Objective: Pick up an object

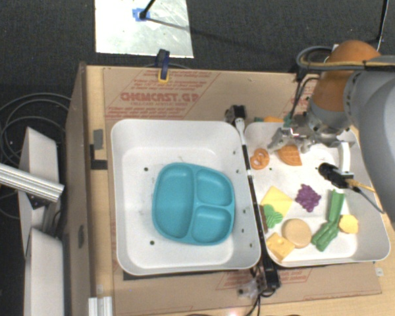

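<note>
My gripper (291,139) hangs over the far part of the right bin (375,242), reaching in from the right. Just in front of it lies an orange ridged toy piece (289,155), touching or nearly touching the gripper's tip. An orange pretzel (259,158) lies to its left by the bin wall. Nearer the front are a yellow cheese slab (277,199), purple grapes (308,197), a green leafy piece (271,214), a tan round biscuit (296,231), a yellow wedge (280,245), two green pickles (329,226) and a small yellow piece (347,224).
The left bin (131,143) holds a blue divided plate (193,203). A ridge where the two bins meet (250,189) runs between them. The grey arm (375,104) covers the right bin's far right corner.
</note>
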Tool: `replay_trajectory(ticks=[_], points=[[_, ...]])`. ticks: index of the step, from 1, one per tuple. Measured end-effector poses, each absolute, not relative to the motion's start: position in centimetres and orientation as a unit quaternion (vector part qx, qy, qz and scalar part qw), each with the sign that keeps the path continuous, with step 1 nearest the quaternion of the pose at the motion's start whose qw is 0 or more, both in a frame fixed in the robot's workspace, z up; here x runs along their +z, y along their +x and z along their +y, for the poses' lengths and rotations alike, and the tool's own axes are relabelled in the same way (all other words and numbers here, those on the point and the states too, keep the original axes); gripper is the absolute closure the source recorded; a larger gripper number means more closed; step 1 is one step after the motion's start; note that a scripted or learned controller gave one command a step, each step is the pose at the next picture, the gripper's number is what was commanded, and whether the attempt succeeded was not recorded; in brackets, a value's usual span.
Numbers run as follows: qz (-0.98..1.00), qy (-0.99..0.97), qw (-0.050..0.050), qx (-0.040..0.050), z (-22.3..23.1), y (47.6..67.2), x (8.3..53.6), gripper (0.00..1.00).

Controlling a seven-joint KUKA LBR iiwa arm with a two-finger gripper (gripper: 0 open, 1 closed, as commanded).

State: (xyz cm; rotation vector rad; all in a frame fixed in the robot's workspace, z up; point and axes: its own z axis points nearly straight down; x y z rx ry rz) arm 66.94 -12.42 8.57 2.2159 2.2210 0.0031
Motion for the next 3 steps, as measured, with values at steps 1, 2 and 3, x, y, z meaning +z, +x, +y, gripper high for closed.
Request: replay_trajectory(ticks=[1,2,3], points=[[0.709,0.705,0.002,0.0006,-12.4,66.9,8.5,0.00],[0.709,0.705,0.001,0.0001,-12.1,66.5,8.5,0.00],[0.710,0.704,0.003,0.0011,-12.1,66.6,9.7,1.00]])
